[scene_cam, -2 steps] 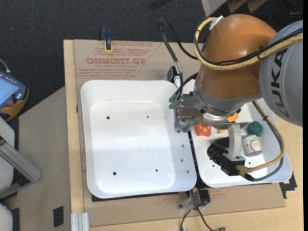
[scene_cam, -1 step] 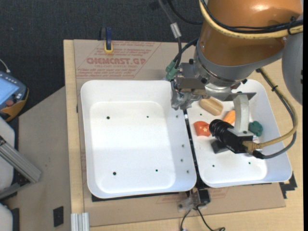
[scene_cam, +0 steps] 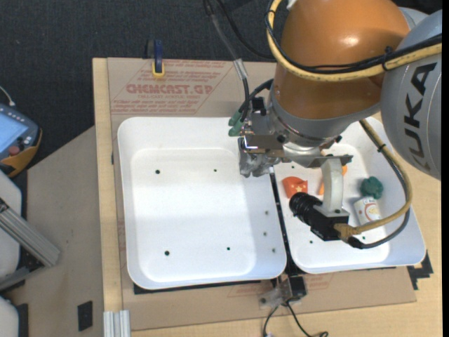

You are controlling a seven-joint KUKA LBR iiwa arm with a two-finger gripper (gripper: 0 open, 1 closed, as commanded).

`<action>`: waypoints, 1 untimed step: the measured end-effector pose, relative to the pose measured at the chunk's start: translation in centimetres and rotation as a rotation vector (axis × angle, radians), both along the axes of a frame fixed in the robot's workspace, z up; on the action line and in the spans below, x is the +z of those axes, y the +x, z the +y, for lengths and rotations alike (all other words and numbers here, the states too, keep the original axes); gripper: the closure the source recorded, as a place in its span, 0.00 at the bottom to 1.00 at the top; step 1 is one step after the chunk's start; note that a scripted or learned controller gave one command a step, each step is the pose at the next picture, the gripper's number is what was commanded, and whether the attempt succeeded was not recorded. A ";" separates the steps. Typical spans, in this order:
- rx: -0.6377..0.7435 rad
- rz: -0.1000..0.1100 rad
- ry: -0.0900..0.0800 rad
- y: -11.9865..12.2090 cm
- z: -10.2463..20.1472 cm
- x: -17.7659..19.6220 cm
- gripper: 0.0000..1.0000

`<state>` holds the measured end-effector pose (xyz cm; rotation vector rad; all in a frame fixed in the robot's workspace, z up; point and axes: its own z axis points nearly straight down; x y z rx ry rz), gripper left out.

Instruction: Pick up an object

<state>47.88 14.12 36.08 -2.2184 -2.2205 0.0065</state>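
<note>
Over the seam between the 2 bins, at the right wall of the left bin [scene_cam: 140, 209], the gripper [scene_cam: 251, 161] hangs low beneath the arm's bulky wrist, and from this angle I cannot tell whether the claw is open or closed, or whether it has anything in it; nothing can be seen held. The candidates for picking lie in the right bin [scene_cam: 400, 248]: an orange piece [scene_cam: 295, 185] just beside the divider and nearest the gripper, a green piece [scene_cam: 371, 186] further right, and a pale little bottle [scene_cam: 366, 208] just below the green one. The step in hand looks like choosing and approaching 1 of these 3. The orange piece seems the best target, since it needs only a short shift rightward across the divider. To do it well, the claw should rise enough to clear both bin walls before moving across, arrive wide open, and centre itself over the piece before descending. It lies close to the wall, so the claw is best turned to close along the divider rather than against it. Descend until just above the bin floor, close gently, then lift straight up.
</note>
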 end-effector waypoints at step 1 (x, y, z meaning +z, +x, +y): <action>-0.005 0.001 -0.001 0.0 -3.2 -3.7 1.00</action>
